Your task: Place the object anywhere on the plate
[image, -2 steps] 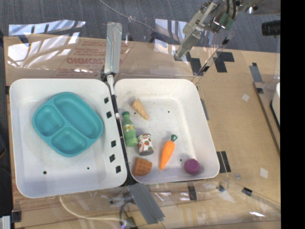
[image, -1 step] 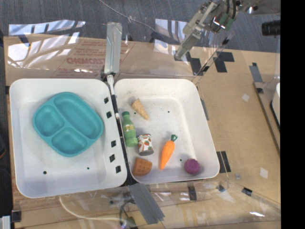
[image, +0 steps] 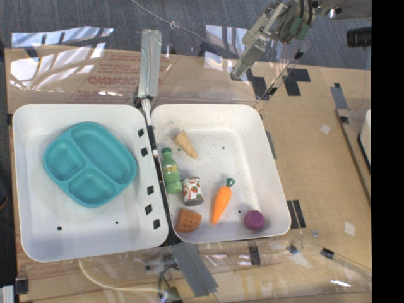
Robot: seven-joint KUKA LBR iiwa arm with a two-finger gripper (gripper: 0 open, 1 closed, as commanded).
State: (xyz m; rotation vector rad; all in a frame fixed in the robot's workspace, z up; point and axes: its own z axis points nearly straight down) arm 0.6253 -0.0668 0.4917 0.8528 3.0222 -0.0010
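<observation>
A teal plate (image: pixel 90 163) with three compartments lies in the left white bin (image: pixel 38 232). The right bin (image: pixel 252 137) holds a waffle cone (image: pixel 185 144), a green bottle (image: pixel 170 170), a small can (image: pixel 192 191), an orange carrot (image: pixel 221 202), a brown waffle square (image: pixel 188 220) and a purple ball (image: pixel 254 219). My gripper (image: pixel 243 65) hangs high above the bench beyond the right bin's far edge, tilted down and to the left. It is far from every object and nothing is in it.
A grey taped divider (image: pixel 149 62) runs back from between the two bins. Cardboard with black tape marks (image: pixel 297 81) covers the bench to the right. A thin cable (image: pixel 139 5) crosses the top.
</observation>
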